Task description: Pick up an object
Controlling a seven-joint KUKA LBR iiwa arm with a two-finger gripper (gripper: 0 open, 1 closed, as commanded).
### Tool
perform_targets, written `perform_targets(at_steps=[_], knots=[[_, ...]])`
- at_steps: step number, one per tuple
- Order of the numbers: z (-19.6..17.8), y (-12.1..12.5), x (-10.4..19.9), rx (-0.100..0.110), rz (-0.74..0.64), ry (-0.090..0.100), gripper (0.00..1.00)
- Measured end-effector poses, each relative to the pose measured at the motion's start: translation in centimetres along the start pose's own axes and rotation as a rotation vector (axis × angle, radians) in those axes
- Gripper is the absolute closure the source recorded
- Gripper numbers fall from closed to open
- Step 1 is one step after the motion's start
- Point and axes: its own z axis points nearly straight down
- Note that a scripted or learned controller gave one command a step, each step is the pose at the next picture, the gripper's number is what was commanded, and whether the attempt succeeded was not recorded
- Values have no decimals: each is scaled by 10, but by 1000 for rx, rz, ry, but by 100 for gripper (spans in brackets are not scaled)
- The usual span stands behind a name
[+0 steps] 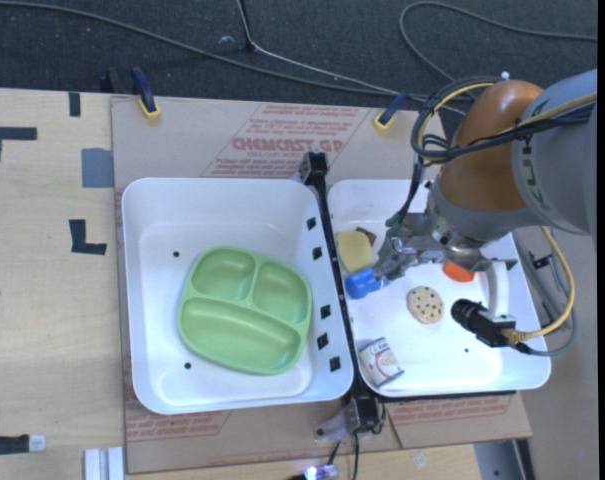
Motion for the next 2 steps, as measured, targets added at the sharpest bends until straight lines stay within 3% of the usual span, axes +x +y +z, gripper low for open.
perform_targets(at_steps=[2], knots=[[-19,16,102,0,0,-1,100]])
